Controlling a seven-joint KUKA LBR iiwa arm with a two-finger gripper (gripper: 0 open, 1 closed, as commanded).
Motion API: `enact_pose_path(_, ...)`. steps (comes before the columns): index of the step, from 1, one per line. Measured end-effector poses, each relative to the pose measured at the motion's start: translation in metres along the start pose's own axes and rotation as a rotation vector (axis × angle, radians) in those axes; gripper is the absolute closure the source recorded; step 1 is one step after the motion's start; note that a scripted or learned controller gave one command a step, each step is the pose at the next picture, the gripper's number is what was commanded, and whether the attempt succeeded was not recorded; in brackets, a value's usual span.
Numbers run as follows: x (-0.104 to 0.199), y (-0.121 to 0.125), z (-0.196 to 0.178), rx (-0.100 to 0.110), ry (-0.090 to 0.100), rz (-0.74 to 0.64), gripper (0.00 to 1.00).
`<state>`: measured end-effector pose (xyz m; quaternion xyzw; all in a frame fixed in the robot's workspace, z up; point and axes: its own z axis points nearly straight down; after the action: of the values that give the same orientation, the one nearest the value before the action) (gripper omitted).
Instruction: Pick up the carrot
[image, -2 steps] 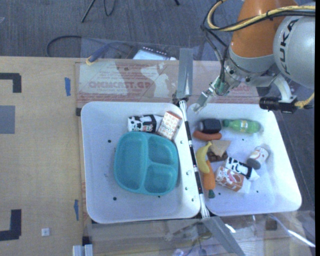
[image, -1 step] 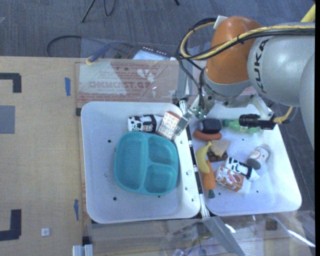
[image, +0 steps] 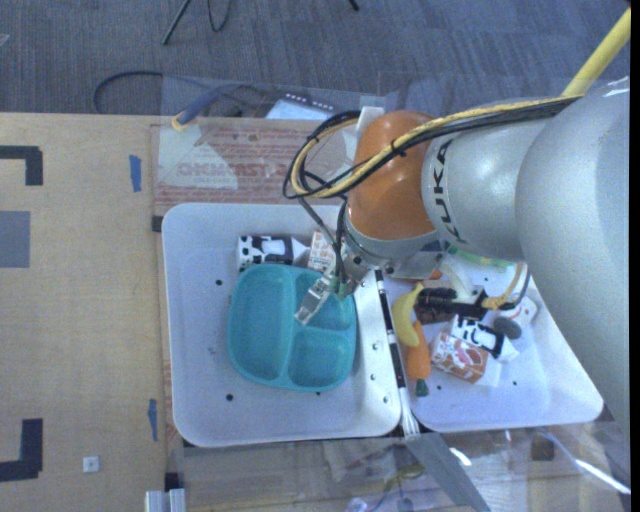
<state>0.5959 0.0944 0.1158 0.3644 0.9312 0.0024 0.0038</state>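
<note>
The carrot (image: 414, 360) is a short orange piece lying in the right bin (image: 520, 400), close to that bin's left wall. It sits just below a yellow banana (image: 403, 308). My gripper (image: 318, 298) hangs over the left bin (image: 195, 330), above the upper right part of a teal divided plate (image: 275, 345). It is well to the left of the carrot, with the bin walls between them. I see nothing held at its tip. The grey arm and its orange band (image: 390, 180) cover the top of the right bin.
A black-and-white cow-patterned carton (image: 262, 249) lies above the plate in the left bin. In the right bin, a red-and-white box (image: 462, 358) and a black-and-white item (image: 478, 330) crowd the carrot's right side. Bare bin floor shows left of the plate.
</note>
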Motion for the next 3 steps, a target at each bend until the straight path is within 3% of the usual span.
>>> enact_pose_path(1,0.005,-0.005,0.012,-0.021,-0.009,0.210,0.00)
enact_pose_path(2,0.026,0.060,0.014,0.002,-0.003,0.271,0.00)
enact_pose_path(3,-0.046,-0.029,-0.087,0.005,0.002,0.212,0.00)
